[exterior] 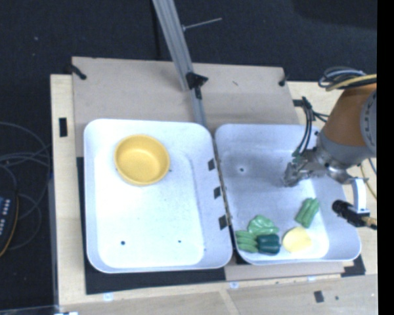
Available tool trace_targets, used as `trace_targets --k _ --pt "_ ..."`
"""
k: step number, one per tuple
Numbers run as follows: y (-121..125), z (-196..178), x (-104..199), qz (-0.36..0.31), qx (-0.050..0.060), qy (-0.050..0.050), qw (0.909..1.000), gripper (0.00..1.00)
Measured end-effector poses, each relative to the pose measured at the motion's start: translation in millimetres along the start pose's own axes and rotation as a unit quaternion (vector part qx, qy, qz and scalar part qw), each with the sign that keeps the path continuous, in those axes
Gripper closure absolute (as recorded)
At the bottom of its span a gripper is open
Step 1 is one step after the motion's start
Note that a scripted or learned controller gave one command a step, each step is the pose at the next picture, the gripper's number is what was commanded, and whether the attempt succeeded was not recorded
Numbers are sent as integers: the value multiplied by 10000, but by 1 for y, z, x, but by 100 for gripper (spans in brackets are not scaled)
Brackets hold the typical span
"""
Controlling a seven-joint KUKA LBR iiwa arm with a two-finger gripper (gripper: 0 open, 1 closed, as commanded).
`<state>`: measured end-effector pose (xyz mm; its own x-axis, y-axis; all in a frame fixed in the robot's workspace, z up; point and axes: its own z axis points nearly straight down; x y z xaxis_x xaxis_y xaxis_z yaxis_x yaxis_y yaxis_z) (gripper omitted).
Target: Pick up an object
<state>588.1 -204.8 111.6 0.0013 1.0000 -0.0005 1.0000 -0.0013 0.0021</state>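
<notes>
Grey metal marks your pincer [294, 173], which hangs low over the middle of the right bin [249, 149] with nothing visible between its tips; whether it is spread or pressed together you cannot tell from this slant. From there, look toward five o'clock: the nearest candidate is the light green ridged piece [307, 212], a short pepper-like toy lying just beside the pincer's shadow. Its long axis runs roughly from one o'clock to seven o'clock, so in my judgement you would want the tips to close across it, along the ten-to-four line. Further out, at about six o'clock, sits the yellow lemon-shaped toy [297, 240], close to the bin's near wall. Toward seven o'clock a crowded cluster lies in the near corner: a dark green pepper-like toy [268, 244] touching a leafy green piece [261, 226], with a green ridged pod [246, 241] against them. Those touch one another, so a clean pinch there looks harder. Well apart, at nine o'clock, the yellow bowl [142, 159] rests in the left bin [151, 241], a long reach for the single arm.
</notes>
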Motion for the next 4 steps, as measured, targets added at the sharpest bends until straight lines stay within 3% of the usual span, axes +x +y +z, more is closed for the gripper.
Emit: trace_targets --k 3,4 --pt "13 -168 -5 -6 -12 -4 10000 100" --pt "12 -153 50 -23 8 5 10000 100"
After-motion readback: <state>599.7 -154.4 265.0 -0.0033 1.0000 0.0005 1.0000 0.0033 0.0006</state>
